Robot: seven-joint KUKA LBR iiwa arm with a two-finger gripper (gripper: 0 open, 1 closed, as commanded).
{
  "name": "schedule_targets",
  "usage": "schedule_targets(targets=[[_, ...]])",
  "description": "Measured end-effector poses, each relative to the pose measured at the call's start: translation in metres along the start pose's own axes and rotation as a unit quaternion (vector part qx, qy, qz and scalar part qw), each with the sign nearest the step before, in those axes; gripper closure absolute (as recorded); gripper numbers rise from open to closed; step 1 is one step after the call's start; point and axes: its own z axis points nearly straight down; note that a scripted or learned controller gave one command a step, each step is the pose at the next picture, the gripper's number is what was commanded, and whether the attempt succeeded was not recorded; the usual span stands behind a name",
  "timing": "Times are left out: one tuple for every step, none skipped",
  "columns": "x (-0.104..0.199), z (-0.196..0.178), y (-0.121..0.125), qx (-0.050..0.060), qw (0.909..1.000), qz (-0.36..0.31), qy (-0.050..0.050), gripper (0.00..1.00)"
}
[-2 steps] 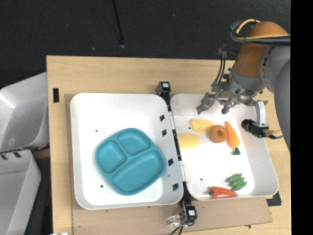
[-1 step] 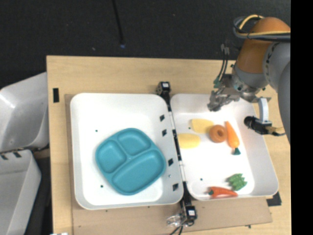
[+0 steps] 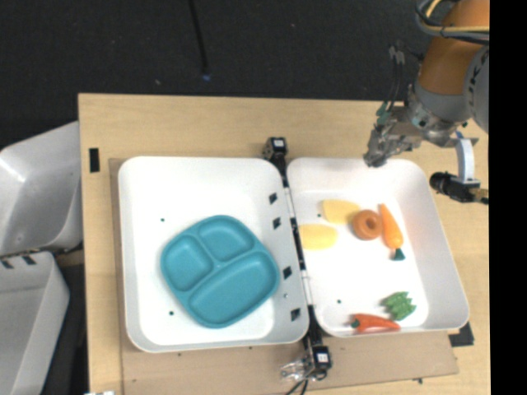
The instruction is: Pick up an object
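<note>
The right bin [image 3: 428, 253] holds toy foods: a pale yellow wedge [image 3: 338, 211], a yellow lemon-shaped piece [image 3: 318, 236], an orange ring [image 3: 367, 225], a carrot [image 3: 390, 229], a green leafy piece [image 3: 399, 305] and a red chili pepper [image 3: 375, 323]. My gripper [image 3: 380, 152] hangs over the back rim of the right bin, above and behind the foods, touching none of them. Nothing shows between its fingers.
The left bin [image 3: 136, 220] carries a teal divided plate [image 3: 218, 270]. A black clip [image 3: 275, 147] sits at the back where the bins meet. The wooden bench [image 3: 206, 122] shows behind the bins. White equipment [image 3: 37, 196] stands off the left edge.
</note>
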Motion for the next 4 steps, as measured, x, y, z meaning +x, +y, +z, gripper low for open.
schedule_targets(targets=[[-0.001,-0.008,0.001,0.002,1.0000,-0.001,0.001,1.00],[0.054,-0.005,0.007,0.003,1.0000,-0.001,0.001,1.00],[0.104,-0.015,-0.006,0.003,1.0000,-0.001,0.002,1.00],[0.155,-0.027,-0.011,0.003,1.0000,-0.002,0.002,1.00]])
